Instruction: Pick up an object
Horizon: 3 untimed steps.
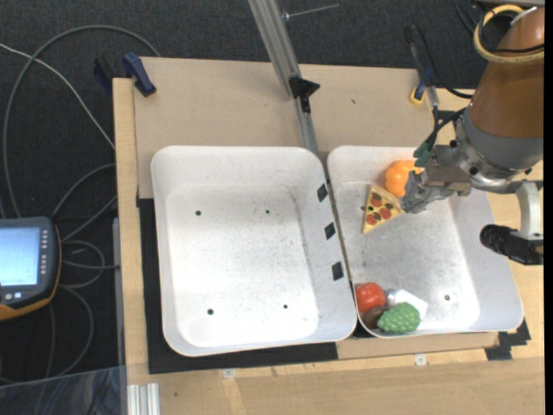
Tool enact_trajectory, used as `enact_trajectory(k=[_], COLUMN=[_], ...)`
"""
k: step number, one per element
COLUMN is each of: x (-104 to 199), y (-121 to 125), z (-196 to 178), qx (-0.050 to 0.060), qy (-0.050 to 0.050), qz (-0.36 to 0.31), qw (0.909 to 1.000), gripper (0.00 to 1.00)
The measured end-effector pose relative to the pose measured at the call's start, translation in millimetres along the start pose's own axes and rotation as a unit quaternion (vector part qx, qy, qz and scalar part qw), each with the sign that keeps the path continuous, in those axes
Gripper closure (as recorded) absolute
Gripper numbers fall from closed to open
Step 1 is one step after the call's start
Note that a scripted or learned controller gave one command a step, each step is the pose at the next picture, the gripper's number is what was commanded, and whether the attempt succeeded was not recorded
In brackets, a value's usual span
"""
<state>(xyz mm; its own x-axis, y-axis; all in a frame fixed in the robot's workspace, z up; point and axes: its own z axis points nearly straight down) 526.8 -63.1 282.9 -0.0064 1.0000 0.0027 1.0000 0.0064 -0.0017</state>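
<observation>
At the far left, on the dark floor beside the bench, lay a handheld control pendant (22, 262) w/ a lit screen, and grey cables ran around it. A blue clamp (138, 73) was fixed at the back left corner of the bench (216, 93).

The left bin (238, 167) was white w/ small dark specks on its floor. Between the 2 bins, a grey metal pole (281, 50) came down at a slant from the top of the view and ended near the back rims.

In the right bin (467, 258) there were several toy foods. A pizza slice (378, 207) lay in the back part, its tip pointing toward the front left. Just behind it, touching or almost touching, was an orange fruit (398, 176). In the front left corner of the same bin were a red tomato (370, 296), a green bumpy piece like broccoli (399, 318), and a small white thing between them, all close together.

The gripper (421, 190) was low in the back part of the right bin, just beside the pizza slice and the orange fruit, on their right. Whether it was wide, narrow or holding sth., I cannot tell. Above it was the orange band of the arm (510, 76), reaching in from the right.
</observation>
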Motion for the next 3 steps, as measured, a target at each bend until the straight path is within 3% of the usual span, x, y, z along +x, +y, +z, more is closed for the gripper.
enact_trajectory(k=[1,3], x=[47.8,153.1], y=[-10.7,-29.2], z=[24.8,35.5], qx=[0.002,0.002], qy=[0.000,0.000], qz=[0.000,0.000], qw=[1.0000,1.0000], gripper=[1.00,1.00])
